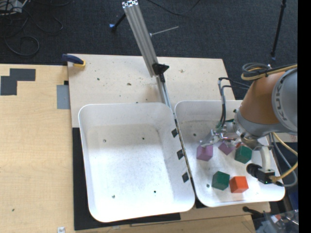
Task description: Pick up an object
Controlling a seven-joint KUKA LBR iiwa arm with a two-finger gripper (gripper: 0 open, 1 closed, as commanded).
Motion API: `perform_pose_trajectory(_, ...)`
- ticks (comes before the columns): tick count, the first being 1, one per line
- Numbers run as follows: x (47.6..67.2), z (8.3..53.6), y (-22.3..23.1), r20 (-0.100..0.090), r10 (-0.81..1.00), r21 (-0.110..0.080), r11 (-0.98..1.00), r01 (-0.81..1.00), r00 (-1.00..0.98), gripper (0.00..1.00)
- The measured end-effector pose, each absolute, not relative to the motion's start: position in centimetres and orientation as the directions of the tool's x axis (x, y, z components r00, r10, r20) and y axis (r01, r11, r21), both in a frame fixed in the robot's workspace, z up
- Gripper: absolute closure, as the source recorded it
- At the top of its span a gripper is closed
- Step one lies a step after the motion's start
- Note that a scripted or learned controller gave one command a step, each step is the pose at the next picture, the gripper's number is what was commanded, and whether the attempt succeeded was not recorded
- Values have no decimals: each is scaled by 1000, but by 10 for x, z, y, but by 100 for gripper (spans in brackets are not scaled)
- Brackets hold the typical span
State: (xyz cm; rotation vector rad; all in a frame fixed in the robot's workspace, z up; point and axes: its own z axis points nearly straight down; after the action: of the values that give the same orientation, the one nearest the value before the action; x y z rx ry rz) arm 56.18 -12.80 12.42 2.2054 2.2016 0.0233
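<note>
Several small cubes lie in the right bin (194, 111). A purple cube (204, 152) lies toward the bin's middle. A second purple cube (226, 147) and a green cube (243, 154) sit just right of it, partly under the arm. Nearer the front rim rest a dark green cube (220, 180) and an orange-red cube (238, 184). My gripper (217, 137) hangs low over the right bin, just above and between the two purple cubes. The wrist's bulk hides how it meets them, and I see no cube lifted.
The left bin (87, 125) stands beside the right one, with a divider wall (179, 144) carrying black clips between them. A slanted metal pole (145, 40) rises behind the bins. Cables (272, 171) loop along the right bin's right edge.
</note>
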Motion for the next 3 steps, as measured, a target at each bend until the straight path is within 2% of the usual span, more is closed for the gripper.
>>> perform_pose_trajectory(1,562,133,-129,-6,1000,29,-11,1000,11,100)
perform_pose_trajectory(2,554,191,-129,0,1000,2,4,1000,-4,100)
perform_pose_trajectory(3,555,233,-130,0,1000,2,1,1000,-1,100)
